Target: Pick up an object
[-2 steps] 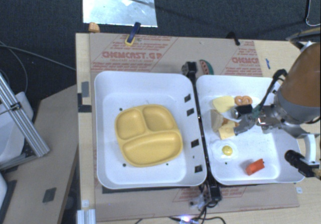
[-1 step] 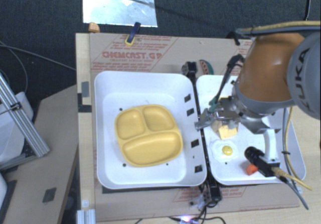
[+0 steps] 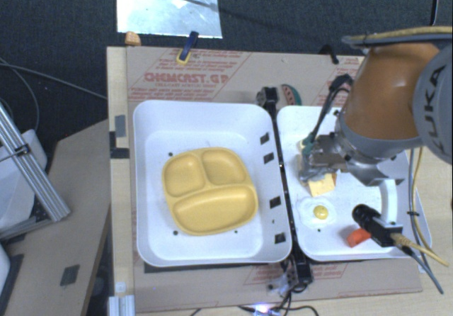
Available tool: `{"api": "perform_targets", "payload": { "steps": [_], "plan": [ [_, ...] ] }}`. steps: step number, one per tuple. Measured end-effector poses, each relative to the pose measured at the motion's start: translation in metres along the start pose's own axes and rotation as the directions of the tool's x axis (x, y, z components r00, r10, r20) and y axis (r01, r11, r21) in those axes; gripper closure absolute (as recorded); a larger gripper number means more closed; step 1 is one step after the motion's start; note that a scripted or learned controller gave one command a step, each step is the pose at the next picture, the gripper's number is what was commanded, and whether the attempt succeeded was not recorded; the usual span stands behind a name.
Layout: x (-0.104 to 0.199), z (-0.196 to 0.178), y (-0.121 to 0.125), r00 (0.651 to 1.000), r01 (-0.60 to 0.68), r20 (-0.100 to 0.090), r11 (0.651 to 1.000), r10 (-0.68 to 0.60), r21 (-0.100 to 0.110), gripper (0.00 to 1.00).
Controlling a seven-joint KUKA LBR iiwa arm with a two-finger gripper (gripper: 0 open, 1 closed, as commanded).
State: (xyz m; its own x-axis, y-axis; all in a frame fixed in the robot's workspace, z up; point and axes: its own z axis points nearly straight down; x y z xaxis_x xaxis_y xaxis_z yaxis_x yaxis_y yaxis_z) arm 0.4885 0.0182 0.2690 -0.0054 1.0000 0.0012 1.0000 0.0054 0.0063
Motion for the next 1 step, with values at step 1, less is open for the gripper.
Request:
{"api": "perform_targets", "payload": {
  "steps": [1],
  "plan": [
    [0.0378,0.0897,-0.0037,1.0,0.002,0.0,1.0,-0.002,0.013,1.0]
  ]
}}
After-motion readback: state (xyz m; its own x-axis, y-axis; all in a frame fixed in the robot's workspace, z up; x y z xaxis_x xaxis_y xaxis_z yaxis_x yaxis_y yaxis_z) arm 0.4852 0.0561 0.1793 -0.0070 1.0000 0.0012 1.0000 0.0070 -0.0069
